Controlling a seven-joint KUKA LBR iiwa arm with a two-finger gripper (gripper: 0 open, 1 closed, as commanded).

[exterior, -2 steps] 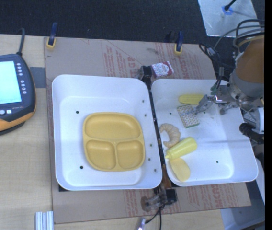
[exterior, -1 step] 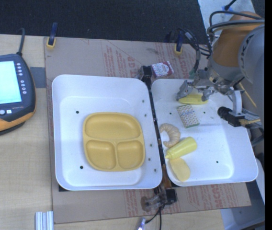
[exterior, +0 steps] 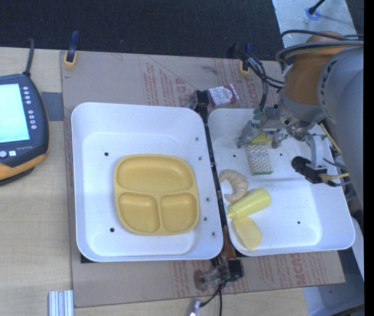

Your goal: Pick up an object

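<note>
The right bin (exterior: 332, 232) holds a small white speckled box with a yellow end (exterior: 261, 158), a pale curled shrimp-like toy (exterior: 234, 183), a yellow bottle (exterior: 249, 203) and a flat yellow piece (exterior: 247, 232). My gripper (exterior: 260, 135) hangs low over the far end of the speckled box. It is open, with one grey finger (exterior: 245, 137) on each side of the box's yellow end. The box lies flat on the bin floor. In the left bin (exterior: 88, 176) rests a yellow divided plate (exterior: 157, 193).
A teach pendant (exterior: 2, 130) lies on the bench at the far left. A small red and white packet (exterior: 221, 95) sits on the cardboard behind the bins. The grey and orange arm (exterior: 325, 78) reaches over the right bin's far right corner.
</note>
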